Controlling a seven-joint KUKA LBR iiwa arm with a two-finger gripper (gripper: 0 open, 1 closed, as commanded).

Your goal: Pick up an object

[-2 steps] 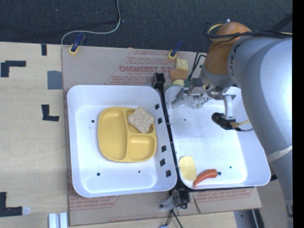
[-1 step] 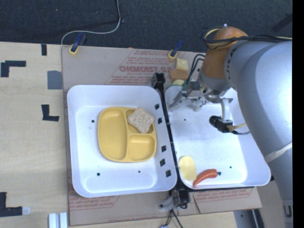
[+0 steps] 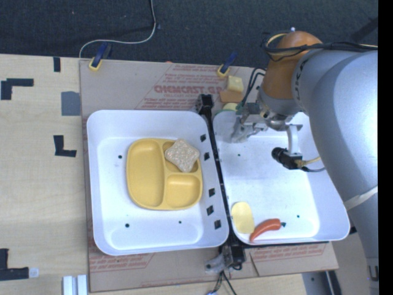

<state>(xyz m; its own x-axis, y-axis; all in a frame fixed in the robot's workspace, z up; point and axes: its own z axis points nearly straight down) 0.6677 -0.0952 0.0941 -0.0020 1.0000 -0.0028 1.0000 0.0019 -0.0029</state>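
Observation:
My gripper (image 3: 244, 129) hangs over the far left corner of the right bin (image 3: 319, 223), below the orange-banded wrist. Nothing shows in its grasp. At the near edge of that bin lie a pale yellow oval piece (image 3: 242, 216) and an orange-red carrot-like piece (image 3: 266, 228), side by side and far from the gripper. In the left bin (image 3: 104, 165) rests a yellow divided plate (image 3: 153, 180) with a speckled tan slice (image 3: 182, 155) in its upper right compartment.
Behind the right bin's far left corner sit a tan block (image 3: 231, 94), a small yellow cube (image 3: 236, 82) and a pale green item (image 3: 228, 107). A black cable plug (image 3: 285, 157) hangs off the wrist over the right bin. The grey arm covers the right side.

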